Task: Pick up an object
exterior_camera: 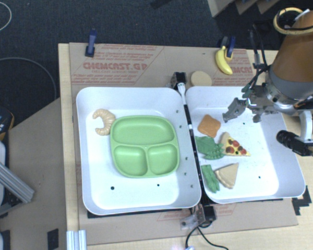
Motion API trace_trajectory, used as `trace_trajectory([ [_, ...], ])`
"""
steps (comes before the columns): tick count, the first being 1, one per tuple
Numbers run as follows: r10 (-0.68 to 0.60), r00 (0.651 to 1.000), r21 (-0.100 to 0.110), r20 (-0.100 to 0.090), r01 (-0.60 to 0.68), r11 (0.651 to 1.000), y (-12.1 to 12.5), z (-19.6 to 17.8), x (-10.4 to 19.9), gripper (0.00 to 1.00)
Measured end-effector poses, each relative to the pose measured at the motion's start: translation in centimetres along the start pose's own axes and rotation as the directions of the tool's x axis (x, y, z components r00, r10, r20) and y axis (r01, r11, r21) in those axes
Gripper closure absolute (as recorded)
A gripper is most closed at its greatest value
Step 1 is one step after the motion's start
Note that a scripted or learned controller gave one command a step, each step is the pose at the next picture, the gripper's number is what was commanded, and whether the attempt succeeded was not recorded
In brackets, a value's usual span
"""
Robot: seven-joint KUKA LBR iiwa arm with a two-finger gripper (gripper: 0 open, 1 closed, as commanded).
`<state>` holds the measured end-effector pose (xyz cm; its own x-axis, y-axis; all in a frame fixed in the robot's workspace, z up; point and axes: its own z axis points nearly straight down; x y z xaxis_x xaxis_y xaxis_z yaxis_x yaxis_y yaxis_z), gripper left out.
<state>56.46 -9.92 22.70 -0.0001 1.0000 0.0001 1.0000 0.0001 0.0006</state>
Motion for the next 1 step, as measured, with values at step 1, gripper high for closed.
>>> trace_trajectory([
  [1,0.002,1.0,0.007,-0.003,-0.002,1.0,-1.64,13.34,0.88,0.0],
])
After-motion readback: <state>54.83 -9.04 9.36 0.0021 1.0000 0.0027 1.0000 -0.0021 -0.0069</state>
